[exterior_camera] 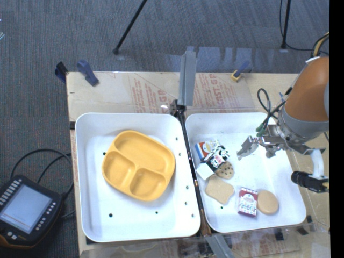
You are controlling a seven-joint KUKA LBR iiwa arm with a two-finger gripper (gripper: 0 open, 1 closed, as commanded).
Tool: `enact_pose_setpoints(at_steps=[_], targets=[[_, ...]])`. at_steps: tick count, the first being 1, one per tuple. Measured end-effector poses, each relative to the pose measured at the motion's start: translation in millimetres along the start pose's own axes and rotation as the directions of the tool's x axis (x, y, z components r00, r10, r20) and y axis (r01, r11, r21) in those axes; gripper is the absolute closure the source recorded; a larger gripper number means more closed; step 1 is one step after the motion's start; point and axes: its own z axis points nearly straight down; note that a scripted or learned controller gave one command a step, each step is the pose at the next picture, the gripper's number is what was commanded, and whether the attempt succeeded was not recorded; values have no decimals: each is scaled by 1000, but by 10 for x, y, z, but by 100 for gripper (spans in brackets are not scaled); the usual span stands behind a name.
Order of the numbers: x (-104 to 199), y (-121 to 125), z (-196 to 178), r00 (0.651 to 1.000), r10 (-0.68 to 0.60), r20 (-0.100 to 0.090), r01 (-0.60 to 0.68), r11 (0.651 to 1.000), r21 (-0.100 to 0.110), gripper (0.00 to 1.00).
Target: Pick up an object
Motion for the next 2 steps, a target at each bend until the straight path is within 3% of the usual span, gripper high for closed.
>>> enact_pose_setpoints(at_steps=[1,2], targets=[[312,509,633,987,-159,8,159,987,-21,0],[409,680,682,977,-211,13,211,977,-28,0]])
